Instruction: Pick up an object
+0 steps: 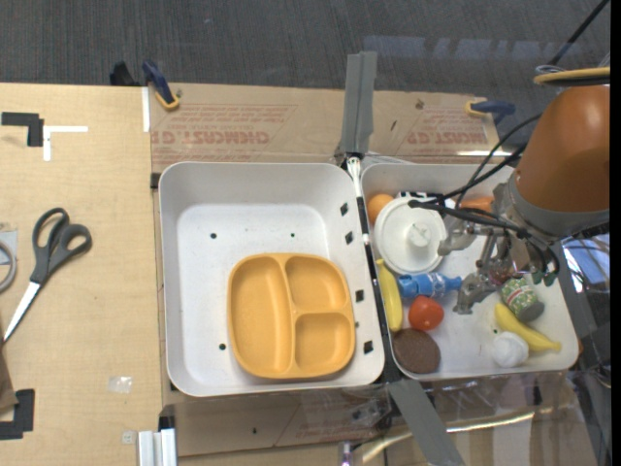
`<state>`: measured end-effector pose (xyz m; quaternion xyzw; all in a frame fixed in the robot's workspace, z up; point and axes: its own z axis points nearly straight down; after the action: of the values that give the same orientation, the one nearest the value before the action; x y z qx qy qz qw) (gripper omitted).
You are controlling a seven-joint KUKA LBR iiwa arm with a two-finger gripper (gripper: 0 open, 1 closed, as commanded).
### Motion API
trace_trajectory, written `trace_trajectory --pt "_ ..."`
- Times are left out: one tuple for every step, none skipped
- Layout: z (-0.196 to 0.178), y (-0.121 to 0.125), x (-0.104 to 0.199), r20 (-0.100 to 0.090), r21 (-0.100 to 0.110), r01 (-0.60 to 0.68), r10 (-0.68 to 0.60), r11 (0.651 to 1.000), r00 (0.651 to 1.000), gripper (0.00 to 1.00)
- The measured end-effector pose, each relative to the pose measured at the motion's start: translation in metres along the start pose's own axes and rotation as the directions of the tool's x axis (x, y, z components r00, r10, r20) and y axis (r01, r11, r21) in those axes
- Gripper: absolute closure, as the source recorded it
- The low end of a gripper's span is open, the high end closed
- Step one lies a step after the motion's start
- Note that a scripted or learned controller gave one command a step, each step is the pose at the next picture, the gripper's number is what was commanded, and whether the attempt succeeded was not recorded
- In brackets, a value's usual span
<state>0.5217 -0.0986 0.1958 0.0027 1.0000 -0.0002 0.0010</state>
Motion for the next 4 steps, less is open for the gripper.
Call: trace_trajectory --pt "0.100 0.000 -0.021 0.000 0.000 0.052 -0.052 0.999 0.999 0.00" --pt "0.102 -0.067 0.025 0.003 0.000 -0.130 0.130 0.992 0.992 0.00" --pt "0.101 -0.019 0.042 0.016 0.012 -0.259 0.259 0.966 0.966 0.00" --pt "0.018 -0.102 0.036 0.001 0.000 -0.394 0.394 0.919 0.919 0.00"
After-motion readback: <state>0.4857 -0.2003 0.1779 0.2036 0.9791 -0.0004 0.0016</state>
